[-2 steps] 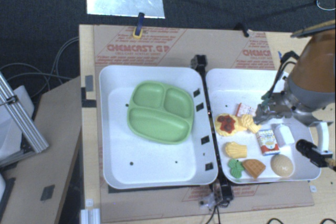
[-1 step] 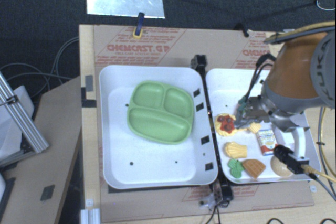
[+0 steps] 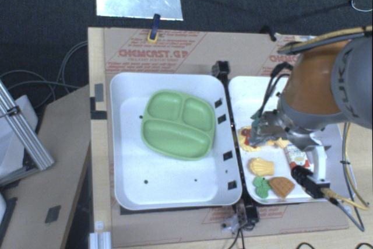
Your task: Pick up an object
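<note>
My gripper [image 3: 260, 136] hangs low over the left part of the right bin [image 3: 247, 90], above a small red and yellow object [image 3: 247, 138] that is partly hidden beneath it. A yellow corn-like piece [image 3: 262, 167], a green broccoli-like piece [image 3: 261, 187] and an orange-brown wedge [image 3: 282, 186] lie nearer the front of that bin. A red and white bottle-like item [image 3: 294, 155] lies just right of the gripper.
The left bin [image 3: 125, 125] holds a green divided plate [image 3: 178, 124]. A black divider with clips [image 3: 228, 125] runs between the bins. The grey and orange arm [image 3: 317, 87] covers the back right of the right bin. Cables trail at the front right.
</note>
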You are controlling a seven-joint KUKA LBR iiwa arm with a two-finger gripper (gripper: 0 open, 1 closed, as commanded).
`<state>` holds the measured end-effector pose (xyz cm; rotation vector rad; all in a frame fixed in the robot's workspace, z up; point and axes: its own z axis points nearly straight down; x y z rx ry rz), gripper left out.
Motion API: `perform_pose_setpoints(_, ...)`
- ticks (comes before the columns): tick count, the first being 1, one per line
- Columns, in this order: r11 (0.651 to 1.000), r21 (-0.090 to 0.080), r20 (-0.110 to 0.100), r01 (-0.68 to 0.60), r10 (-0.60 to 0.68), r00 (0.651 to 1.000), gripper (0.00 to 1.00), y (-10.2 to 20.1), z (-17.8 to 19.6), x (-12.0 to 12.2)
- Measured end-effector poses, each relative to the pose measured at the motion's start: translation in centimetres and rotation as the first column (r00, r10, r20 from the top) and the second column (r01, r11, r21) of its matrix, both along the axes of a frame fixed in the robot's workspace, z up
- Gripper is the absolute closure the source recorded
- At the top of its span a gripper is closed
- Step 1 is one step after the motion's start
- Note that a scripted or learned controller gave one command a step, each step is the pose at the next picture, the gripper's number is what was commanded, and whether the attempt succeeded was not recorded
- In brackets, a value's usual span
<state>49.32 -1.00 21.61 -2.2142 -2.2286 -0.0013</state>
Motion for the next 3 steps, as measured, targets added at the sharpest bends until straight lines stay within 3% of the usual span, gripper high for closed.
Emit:
perform_pose_setpoints(1, 1.0, 0.0, 0.001, 0.0, 0.0, 1.0, 1.0, 1.2, 0.2, 0.4)
perform_pose_setpoints(3, 1.0, 0.0, 0.001, 0.003, -0.003, 1.0, 1.0, 0.1, 1.6, 0.2)
